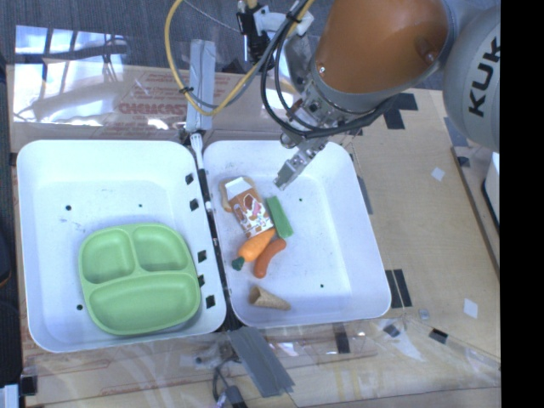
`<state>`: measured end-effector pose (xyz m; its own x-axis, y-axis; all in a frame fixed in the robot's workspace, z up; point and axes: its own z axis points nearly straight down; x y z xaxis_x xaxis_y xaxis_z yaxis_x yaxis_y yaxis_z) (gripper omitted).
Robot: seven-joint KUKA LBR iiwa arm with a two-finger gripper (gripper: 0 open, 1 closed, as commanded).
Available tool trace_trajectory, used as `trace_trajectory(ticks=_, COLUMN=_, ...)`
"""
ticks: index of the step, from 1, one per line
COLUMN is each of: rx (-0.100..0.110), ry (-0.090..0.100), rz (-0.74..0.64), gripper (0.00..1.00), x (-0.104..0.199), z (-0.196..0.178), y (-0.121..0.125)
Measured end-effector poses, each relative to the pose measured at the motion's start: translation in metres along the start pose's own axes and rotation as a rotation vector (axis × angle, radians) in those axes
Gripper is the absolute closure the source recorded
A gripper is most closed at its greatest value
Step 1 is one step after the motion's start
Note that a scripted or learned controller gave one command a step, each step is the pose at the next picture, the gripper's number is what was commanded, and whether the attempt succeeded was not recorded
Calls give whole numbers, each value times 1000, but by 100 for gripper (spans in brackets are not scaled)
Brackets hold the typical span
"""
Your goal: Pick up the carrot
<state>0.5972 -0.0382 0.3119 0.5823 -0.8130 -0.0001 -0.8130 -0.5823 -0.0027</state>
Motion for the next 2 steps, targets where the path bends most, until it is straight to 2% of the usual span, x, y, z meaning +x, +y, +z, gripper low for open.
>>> trace_trajectory(ticks=1, rx=1, ry=1, rz=-468, gripper=100, x=10, z=-50, y=55)
trace_trajectory(ticks=2, rx=-5, ry=-9, rz=-613, gripper=100, x=-41, z=34, y=81)
